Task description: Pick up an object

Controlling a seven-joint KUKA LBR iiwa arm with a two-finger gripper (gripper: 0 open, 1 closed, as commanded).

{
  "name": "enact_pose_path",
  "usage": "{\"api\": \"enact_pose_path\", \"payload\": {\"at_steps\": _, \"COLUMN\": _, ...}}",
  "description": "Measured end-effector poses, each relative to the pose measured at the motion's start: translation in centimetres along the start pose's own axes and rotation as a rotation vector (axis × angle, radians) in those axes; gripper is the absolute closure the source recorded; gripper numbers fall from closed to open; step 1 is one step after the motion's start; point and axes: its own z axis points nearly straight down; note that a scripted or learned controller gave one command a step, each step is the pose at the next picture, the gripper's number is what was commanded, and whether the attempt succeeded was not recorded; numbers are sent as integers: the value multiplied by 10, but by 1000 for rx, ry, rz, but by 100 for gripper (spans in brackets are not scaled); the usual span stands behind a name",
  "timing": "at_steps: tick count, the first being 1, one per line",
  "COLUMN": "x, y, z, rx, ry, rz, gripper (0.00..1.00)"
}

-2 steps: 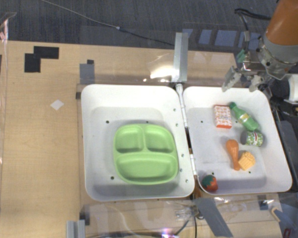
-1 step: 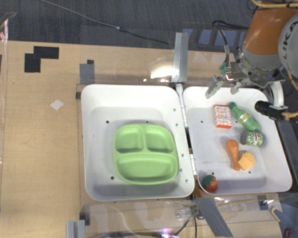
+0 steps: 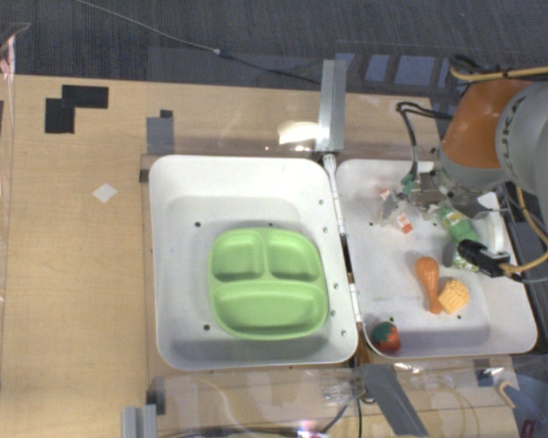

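Observation:
The right bin (image 3: 511, 336) holds several small objects. An orange carrot-shaped piece (image 3: 427, 281) lies near its middle, touching a yellow textured block (image 3: 454, 296). A round red and green object (image 3: 384, 336) sits at the bin's front left corner. A green bottle-like item (image 3: 458, 224) lies at the right, partly under the arm. My gripper (image 3: 400, 206) hangs low over the bin's back left part, and a small red and white bit shows at its tip. The arm's wrist hides much of the gripper.
The left bin (image 3: 178, 190) holds a green divided plate (image 3: 268, 281). A metal divider (image 3: 333, 108) stands between the bins at the back. Black cables loop around the arm's orange band (image 3: 475, 126) on the right.

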Motion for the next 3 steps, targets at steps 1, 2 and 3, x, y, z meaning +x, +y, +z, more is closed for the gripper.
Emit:
{"api": "enact_pose_path", "payload": {"at_steps": 1, "x": -27, "y": 22, "z": 8, "rx": -4, "ry": -1, "rz": -28, "gripper": 0}}
{"api": "enact_pose_path", "payload": {"at_steps": 2, "x": -16, "y": 33, "z": 7, "rx": 13, "ry": -5, "rz": -305, "gripper": 0}}
{"api": "enact_pose_path", "payload": {"at_steps": 3, "x": -14, "y": 38, "z": -7, "rx": 1, "ry": -6, "rz": -310, "gripper": 100}}
